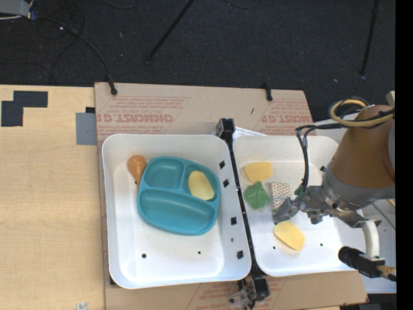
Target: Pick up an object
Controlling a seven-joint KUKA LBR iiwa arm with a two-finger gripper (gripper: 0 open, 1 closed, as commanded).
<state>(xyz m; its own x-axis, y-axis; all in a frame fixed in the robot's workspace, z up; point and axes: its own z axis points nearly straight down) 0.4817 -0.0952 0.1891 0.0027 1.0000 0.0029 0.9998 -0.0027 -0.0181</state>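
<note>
In the right bin [322,263] lie four small things close together: a yellow piece [259,172] near the upper left, a green lump [256,196] just below it, a grey patterned scrap [280,191] just right of the green lump, and a second yellow piece [290,236] lower down toward the front. None of them is lifted; all rest on the white floor of the bin. The gripper [286,210] hangs low over this group, between the grey scrap and the lower yellow piece, its dark tips just above the latter. Whether its fingers are spread or closed cannot be told from this angle, and nothing can be seen between them. The grey arm [361,166] with its orange band reaches in from the right, over the bin's right edge. In the left bin [122,250] sits a teal divided tray [169,206] with a pale yellow piece [201,185] in its upper right compartment, and an orange thing [136,166] lies just beside the tray's upper left corner. Both bins stand on a sheet of cardboard [193,108] on the wooden bench [45,205].
</note>
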